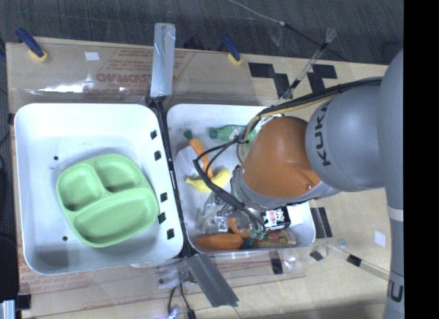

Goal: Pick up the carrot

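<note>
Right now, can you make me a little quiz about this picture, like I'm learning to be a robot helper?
1. True or false: the green plate lies in the left bin.
2. Which bin is the arm reaching over? A) left bin B) right bin C) neither
3. Fill in: the carrot lies along the right bin's ____ wall, the one nearest the bottom of the picture.

Key
1. True.
2. B.
3. Bottom. It lies flat there, just below the gripper.
</note>
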`<state>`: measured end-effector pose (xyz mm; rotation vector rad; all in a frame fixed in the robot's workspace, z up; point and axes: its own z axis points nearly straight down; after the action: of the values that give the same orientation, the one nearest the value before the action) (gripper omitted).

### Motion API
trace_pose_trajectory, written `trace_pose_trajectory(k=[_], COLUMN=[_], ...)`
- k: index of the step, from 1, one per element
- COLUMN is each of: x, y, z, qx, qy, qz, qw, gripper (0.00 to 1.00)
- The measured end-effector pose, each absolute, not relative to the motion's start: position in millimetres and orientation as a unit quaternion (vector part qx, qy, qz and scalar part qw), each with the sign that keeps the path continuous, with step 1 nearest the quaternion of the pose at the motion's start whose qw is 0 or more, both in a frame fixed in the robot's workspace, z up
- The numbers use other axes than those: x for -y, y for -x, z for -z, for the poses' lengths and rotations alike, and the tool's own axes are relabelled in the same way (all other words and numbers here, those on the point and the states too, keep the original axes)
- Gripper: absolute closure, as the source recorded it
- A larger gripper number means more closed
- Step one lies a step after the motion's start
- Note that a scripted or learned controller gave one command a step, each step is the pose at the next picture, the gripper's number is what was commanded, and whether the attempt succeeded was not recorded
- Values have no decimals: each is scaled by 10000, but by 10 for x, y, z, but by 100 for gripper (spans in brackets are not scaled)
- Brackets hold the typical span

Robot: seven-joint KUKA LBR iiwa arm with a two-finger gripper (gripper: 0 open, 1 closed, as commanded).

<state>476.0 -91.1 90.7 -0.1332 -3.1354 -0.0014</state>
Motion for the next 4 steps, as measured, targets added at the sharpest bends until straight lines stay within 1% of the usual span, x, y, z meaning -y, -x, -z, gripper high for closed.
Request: trace_pose_trajectory(k=[1, 2, 3, 4], x=[915, 915, 1362, 1141], y=[-4803, -5691, -5095, -5943], z=[-939, -925, -918, -930], qx=[9991, 9770, 9904, 9987], qy=[425, 2133, -1380, -506], qz=[-2, 2, 1, 0], qw=[-53, -11, -3, -16], gripper=[0, 0, 0, 0])
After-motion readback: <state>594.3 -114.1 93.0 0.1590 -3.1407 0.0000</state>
